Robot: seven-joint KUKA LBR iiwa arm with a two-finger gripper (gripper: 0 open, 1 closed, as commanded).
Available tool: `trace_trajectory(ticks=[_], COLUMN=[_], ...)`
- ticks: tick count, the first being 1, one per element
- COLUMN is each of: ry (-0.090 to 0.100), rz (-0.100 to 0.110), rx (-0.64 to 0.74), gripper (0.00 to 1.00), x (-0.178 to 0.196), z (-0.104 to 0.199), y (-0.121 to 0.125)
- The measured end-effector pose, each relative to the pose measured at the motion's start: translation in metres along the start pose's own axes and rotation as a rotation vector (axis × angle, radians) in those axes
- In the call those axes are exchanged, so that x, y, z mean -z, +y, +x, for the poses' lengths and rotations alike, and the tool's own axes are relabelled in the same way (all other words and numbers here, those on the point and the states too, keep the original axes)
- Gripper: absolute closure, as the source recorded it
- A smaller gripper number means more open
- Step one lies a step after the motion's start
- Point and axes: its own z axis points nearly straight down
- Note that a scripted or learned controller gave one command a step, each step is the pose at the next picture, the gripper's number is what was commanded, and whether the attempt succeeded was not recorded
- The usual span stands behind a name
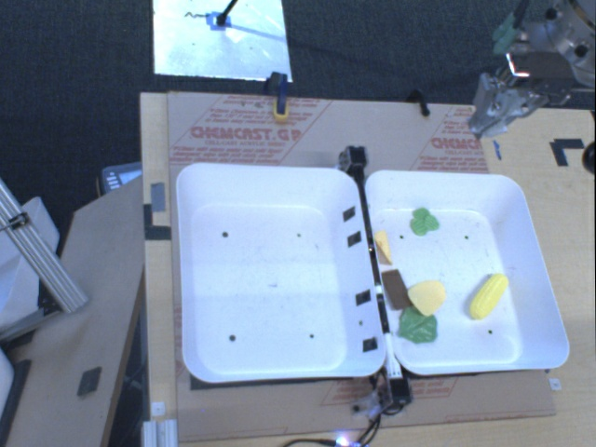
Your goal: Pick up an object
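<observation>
Right shallow white bin [535,240] is holding six items: yellow corn cob [488,295], two green leafy pieces [425,221] [418,327], yellow wedge [427,296], brown block [395,289], small yellow piece [382,247]. Board lettering is reading "CHEMCAST GP". Hand [498,105] is hovering above bench; finger state unclear.

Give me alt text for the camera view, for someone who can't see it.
Seen from above, the robot's claw hangs over the bench beyond the far edge of the right bin, which holds a yellow corn cob, a yellow piece, a brown block and two green leafy pieces. The left bin sits beside it.
</observation>
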Motion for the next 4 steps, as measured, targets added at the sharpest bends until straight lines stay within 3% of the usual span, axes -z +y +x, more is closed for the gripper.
trace_trajectory(ticks=[1,2,4], ry=[-0.002,-0.003,-0.002], rz=[0.029,0.018,0.016], rx=[-0.001,-0.01,-0.005], gripper=[1.0,1.0,1.0], x=[-0.114,-0.123,-0.093], z=[0.044,0.032,0.04], y=[-0.039,-0.012,-0.037])
